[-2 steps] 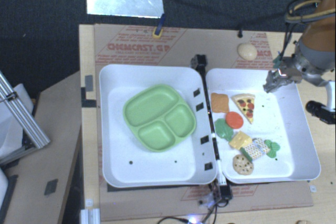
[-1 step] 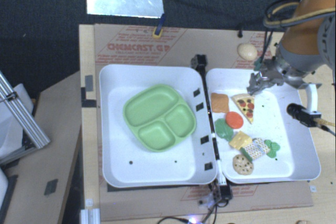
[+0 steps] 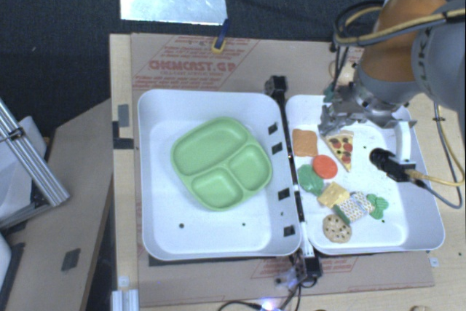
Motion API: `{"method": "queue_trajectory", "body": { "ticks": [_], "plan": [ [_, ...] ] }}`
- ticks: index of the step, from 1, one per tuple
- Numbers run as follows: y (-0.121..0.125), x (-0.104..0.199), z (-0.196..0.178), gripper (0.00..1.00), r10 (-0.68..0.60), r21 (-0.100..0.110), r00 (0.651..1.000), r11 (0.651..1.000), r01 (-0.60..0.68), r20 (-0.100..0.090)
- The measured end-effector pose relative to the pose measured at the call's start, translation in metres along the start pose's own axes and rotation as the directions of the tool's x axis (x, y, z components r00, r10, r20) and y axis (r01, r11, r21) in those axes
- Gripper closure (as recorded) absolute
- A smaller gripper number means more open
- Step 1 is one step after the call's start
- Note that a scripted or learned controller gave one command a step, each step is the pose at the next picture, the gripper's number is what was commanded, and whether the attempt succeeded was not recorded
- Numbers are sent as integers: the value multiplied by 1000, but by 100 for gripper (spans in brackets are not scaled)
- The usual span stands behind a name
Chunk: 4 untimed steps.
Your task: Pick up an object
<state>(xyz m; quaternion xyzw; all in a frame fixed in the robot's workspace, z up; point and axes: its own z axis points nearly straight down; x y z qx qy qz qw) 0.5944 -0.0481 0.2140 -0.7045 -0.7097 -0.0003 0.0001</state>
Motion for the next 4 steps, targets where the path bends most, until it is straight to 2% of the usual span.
{"method": "queue_trajectory", "body": {
  "ticks": [1,2,3,4],
  "plan": [
    [-4,53,-8,100,-3,-1,1000,1000,3,-1],
    [6,106,-1,100,-2,-2,1000,1000,2,-1],
    [2,113,-13,100,1,-1,1000,1000,-1,0],
    [8,104,-17,100,6,-1,1000,1000,-6,-1]
  ]
}}
